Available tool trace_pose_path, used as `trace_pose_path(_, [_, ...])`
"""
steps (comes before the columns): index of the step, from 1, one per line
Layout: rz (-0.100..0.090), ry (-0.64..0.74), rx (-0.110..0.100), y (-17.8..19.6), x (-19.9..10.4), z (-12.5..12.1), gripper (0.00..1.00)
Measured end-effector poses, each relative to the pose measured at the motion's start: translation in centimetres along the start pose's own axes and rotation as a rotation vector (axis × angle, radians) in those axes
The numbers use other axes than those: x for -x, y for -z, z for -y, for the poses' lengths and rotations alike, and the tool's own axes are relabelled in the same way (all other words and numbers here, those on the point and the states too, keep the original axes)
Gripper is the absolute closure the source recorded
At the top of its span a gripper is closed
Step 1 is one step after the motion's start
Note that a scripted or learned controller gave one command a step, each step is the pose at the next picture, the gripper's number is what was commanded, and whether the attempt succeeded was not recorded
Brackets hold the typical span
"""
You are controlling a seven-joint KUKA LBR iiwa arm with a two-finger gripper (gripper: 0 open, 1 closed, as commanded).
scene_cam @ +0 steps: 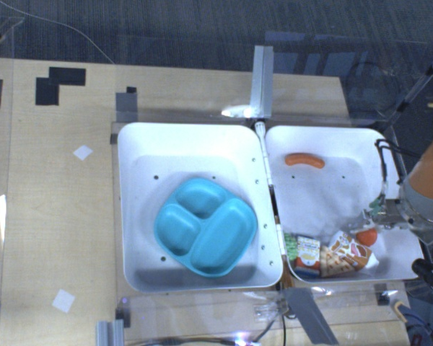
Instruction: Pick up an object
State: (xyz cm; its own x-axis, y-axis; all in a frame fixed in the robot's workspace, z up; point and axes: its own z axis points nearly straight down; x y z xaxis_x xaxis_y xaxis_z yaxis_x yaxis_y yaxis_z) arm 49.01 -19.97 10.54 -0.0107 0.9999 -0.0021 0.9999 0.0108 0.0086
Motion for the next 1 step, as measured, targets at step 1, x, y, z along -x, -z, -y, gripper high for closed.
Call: trace_pose_path(1, [-0.001,-0.118,-0.004,10.79,-5.54,-5.46,1.0])
